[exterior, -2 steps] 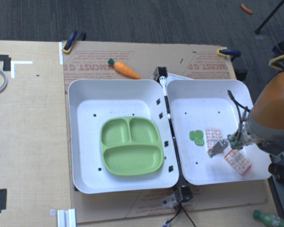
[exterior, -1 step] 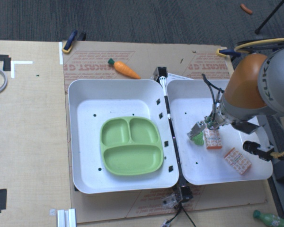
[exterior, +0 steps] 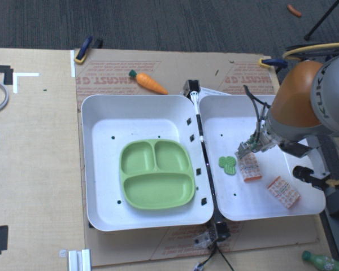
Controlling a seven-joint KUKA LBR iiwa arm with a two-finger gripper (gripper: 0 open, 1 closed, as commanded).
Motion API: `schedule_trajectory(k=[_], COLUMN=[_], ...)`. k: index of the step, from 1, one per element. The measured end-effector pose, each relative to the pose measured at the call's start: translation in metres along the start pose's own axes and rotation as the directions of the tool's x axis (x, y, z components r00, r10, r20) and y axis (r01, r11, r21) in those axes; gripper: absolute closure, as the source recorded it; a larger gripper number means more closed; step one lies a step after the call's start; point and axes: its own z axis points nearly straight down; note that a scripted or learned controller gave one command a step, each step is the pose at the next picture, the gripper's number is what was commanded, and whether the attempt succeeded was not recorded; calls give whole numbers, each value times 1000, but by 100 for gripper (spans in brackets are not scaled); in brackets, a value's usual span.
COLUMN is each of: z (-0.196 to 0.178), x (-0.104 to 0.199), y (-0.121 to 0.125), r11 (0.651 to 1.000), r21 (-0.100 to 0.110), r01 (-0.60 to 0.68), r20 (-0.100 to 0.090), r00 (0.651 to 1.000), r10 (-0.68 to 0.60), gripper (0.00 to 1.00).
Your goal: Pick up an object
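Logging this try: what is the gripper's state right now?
Gripper: cannot be told; it sits low over the small red-and-white packet in the right white bin.

The bench point(exterior: 34, 168) is pale wood, with a sheet of brown printed cardboard point(exterior: 175, 69) spread over its middle. Two shallow white bins sit on that cardboard: the left bin point(exterior: 99, 168) and the right bin point(exterior: 226, 117), touching along their shared edge. Just behind the left bin a toy carrot point(exterior: 148, 82) lies on the cardboard. Well to the left of that bin, black tape marks point(exterior: 1, 72) sit on the bare wood.
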Motion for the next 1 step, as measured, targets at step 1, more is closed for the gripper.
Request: schedule_trajectory(k=[1], z=[-87], x=[121], y=[-4], r11=[996], r21=[11], r01=[93], r20=[-12], r00=[996], r10=[-93], gripper=[100])
